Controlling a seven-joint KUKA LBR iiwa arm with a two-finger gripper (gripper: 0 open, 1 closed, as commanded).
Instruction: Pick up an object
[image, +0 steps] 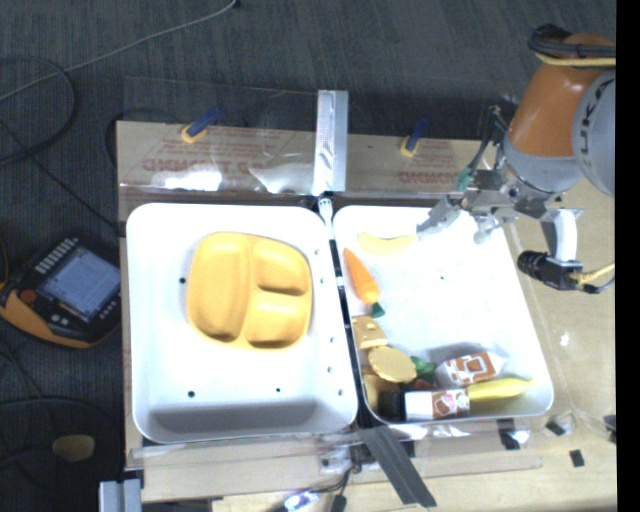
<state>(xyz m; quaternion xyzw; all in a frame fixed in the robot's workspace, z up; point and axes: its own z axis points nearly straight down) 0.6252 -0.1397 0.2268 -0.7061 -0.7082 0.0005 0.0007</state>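
pincer (458, 215) over right bin (505, 290) far edge, grip state unclear | step: approach | tip: descend straight on carrot (361, 276), clear of the wall

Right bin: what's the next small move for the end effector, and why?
Probably travel toward the near end of the right bin before descending. The end effector sits at the far rim, beside only a pale yellow slice; the carrot and the cluster with the banana lie nearer.
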